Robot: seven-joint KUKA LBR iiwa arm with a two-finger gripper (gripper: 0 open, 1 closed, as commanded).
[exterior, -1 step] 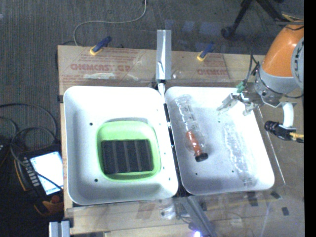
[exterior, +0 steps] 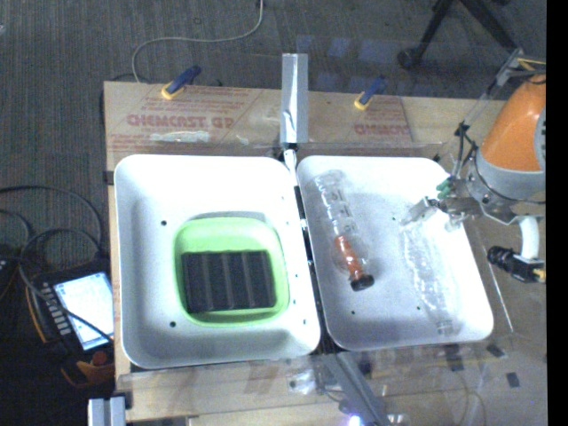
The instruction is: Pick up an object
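In the right-hand shallow white bin (exterior: 461, 322) lie the candidates for picking. Nearest its left wall is a clear plastic bottle (exterior: 342, 229) with an orange lower part and a dark cap; it lies on its side, running from the bin's far end toward its middle, cap end nearer the camera. To its right, near the bin's right wall, a crumpled piece of clear plastic (exterior: 426, 269) stretches along the bin floor, hard to make out against the white; its exact shape cannot be told.

The gripper (exterior: 453, 198) sits at the right bin's far right corner, just above or beside the upper end of the clear plastic. Its fingers are too small and cluttered to read: I cannot tell how far apart they stand, and nothing can be seen between them. Behind it rises the arm's grey body with its orange band (exterior: 519, 127).

The left-hand white bin (exterior: 142, 193) holds a light green plastic tray with a dark ribbed inset (exterior: 231, 273), sitting well apart from the gripper. Both bins rest on a brown cardboard-covered counter (exterior: 204, 118).

By my reading the task is at its start or at the reach: every object lies flat in a bin, none is lifted. Closing on something and raising it are left to do.
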